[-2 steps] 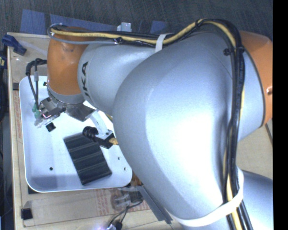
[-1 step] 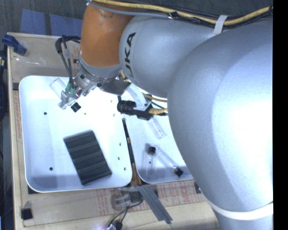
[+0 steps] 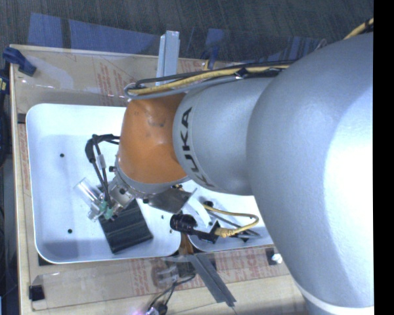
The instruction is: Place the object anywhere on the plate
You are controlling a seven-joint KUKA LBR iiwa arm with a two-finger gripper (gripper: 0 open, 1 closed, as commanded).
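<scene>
The gripper (image 3: 123, 227), a dark, blocky body at the end of the wrist, hangs low over the lower middle of the left bin (image 3: 49, 176), close to the bin's near wall. Whether it is open or closed cannot be told from this angle, and nothing can be seen held in it.

Just to its upper left sits a small clear piece (image 3: 87, 192), pale against the white floor, with a speck of green at its lower right end. Its long axis runs from upper left to lower right, pointing toward the dark block and touching it or nearly so. Whether it is a loose object or part of the tool cannot be told.

A black cable (image 3: 93, 146) loops up from the wrist over the middle of the bin. Above the wrist, the orange band (image 3: 148, 143) leads into the grey arm (image 3: 295, 163), which bulks across the whole right half of the frame and covers most of the right bin (image 3: 203, 247). Its rounded near-left corner shows at lower centre.

There a yellow cable (image 3: 233, 225) curls beside a black connector (image 3: 184, 224). Another yellow cable runs along the arm's upper edge. The bench (image 3: 85, 77), brown with red print, frames both bins.
</scene>
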